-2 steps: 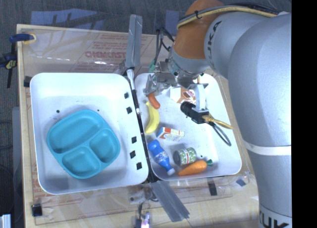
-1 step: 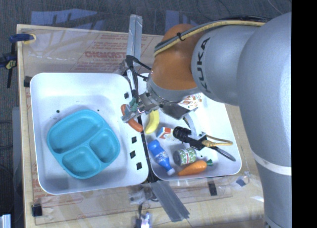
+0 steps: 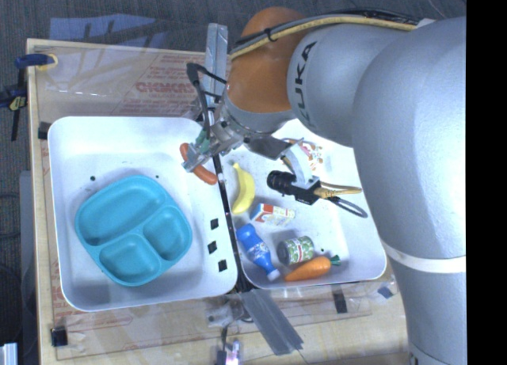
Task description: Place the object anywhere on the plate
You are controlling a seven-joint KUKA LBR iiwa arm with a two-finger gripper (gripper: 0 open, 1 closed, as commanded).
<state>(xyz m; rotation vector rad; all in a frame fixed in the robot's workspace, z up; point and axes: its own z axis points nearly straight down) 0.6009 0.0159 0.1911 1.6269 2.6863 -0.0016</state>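
Red sausage-like object (image 3: 208, 176) not on the plate (image 3: 131, 197) yet; gripper (image 3: 198, 159) is at it, centre frame.

Nearest us, lower right, we see the right bin (image 3: 356, 237) w/ carrot (image 3: 309, 268), green can (image 3: 298, 249) & blue bottle (image 3: 257, 249). Lower left, the blue 3-compartment plate sits bare in the left bin (image 3: 71, 150). Further back, approx. centre frame, the banana (image 3: 245, 189) lies just right of where the bins meet. Just left of that the gripper hangs over the red sausage-like object, which pokes out either side of its tip, near the plate but apart from it. We can't tell how far open the gripper is, or whether it really has hold. Our read: nothing placed so far. Left to do: carry the object down-left over the plate & release.
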